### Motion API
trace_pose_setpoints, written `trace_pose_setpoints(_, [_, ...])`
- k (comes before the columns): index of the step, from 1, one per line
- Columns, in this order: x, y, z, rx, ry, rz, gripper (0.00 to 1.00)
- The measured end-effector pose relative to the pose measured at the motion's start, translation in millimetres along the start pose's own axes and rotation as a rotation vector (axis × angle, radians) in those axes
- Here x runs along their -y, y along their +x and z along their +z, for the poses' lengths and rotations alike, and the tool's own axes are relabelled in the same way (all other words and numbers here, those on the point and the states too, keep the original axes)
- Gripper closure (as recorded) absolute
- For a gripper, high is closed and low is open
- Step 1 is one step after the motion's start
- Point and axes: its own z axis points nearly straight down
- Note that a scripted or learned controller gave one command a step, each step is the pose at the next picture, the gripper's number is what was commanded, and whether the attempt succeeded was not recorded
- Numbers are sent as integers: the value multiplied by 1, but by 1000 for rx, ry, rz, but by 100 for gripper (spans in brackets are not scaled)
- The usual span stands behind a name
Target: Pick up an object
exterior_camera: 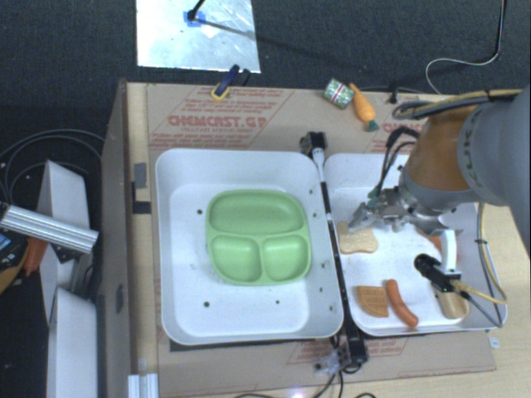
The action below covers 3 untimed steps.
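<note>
Toast slice (358, 240) lies flat in the white bin (353, 177) that the arm (489, 148) reaches into, close to the black bar (328, 222) between the two bins. Everything else is placed from it.

The gripper (363, 219) hangs over the toast slice's far edge, tilted down towards it. Whether it touches the toast cannot be told, nor whether the gripper is open or closed. Nothing can be seen held in it.

Nearer the camera than the toast slice, and apart from it, an orange waffle wedge (373, 301) lies in the same bin. A reddish sausage (402, 303) lies just beside the wedge, on the side away from the black bar. A pale bun-like piece (453, 307) sits further out past the sausage.

Across the black bar from the toast slice, the second white bin (178, 222) carries a green three-compartment plate (259, 237). Beyond the toast slice, outside both bins on the bench (249, 118), a toy carrot (363, 104) and a small green can (338, 92) lie side by side.
</note>
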Motion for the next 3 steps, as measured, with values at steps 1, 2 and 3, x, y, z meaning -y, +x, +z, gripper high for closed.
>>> trace_pose_setpoints(1, [59, -66, 10, 3, 2, 2, 0])
trace_pose_setpoints(2, [48, 17, -86, -2, 9, -1, 0])
trace_pose_setpoints(3, [39, -14, 5, -1, 16, 2, 0])
